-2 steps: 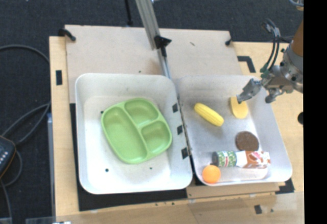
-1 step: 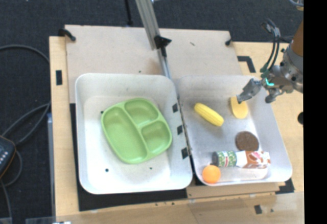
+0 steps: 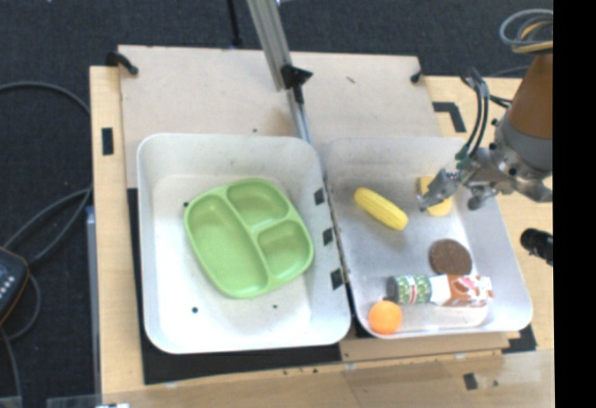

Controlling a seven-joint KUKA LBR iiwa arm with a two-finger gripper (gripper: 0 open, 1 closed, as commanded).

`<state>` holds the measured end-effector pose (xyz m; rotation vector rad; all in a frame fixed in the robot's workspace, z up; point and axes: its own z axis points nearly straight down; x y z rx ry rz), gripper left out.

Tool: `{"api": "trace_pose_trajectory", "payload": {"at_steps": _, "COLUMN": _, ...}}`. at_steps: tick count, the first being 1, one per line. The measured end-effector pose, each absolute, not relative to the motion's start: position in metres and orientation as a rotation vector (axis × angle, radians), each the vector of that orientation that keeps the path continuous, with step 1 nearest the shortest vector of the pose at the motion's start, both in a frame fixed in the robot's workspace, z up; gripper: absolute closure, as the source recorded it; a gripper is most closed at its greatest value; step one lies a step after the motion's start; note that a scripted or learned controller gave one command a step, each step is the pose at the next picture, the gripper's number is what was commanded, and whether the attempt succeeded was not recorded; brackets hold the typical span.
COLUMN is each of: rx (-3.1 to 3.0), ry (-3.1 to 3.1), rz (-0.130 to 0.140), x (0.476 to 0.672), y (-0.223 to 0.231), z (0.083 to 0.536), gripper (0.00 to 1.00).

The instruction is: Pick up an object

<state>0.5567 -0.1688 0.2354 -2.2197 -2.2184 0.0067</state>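
A slanted overhead view of a tan counter (image 3: pixel 233 99) that carries 2 shallow white bins side by side.

The left bin (image 3: pixel 163 304) holds 1 thing: a green tray (image 3: pixel 248 236) with 3 compartments, lying flat and a little skewed near the middle, well apart from the walls.

The right bin (image 3: pixel 372 164) holds the small things any pick could go for. Near its left side a yellow corn cob (image 3: pixel 380 209) lies on a slant, with bare floor all round it. At the near wall an orange ball (image 3: pixel 385 317) sits in the corner, just beside a small carton (image 3: pixel 440 289) lying on its side along that wall. A brown disc (image 3: pixel 451 256) lies flat just behind the carton. Toward the far right a small yellow piece (image 3: pixel 435 196) lies partly hidden.

The arm (image 3: pixel 533 117) reaches in from the right, and its tool (image 3: pixel 445 192) hangs low directly over that yellow piece, which seems to be the thing it is after. Whether the tool is released or clenched cannot be told, and nothing is visibly grasped. The pick looks not yet made. The wall close by could crowd the approach.
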Motion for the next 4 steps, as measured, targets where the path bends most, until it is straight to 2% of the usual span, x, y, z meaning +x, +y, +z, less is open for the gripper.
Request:
{"api": "trace_pose_trajectory", "payload": {"at_steps": 1, "rx": -2.222, "ry": -2.219, "rz": 0.006, "x": 0.563, "y": -0.176, "z": 0.187, "gripper": 0.0}}
{"api": "trace_pose_trajectory", "payload": {"at_steps": 2, "rx": -2.221, "ry": -2.218, "rz": 0.006, "x": 0.56, "y": -0.175, "z": 0.124, "gripper": 0.0}}
{"api": "trace_pose_trajectory", "payload": {"at_steps": 3, "rx": -2.232, "ry": -2.216, "rz": -0.003, "x": 0.562, "y": -0.176, "z": 0.139, "gripper": 1.0}}
{"api": "trace_pose_trajectory", "payload": {"at_steps": 4, "rx": -2.229, "ry": -2.223, "rz": -0.004, "x": 0.558, "y": -0.184, "z": 0.187, "gripper": 1.0}}
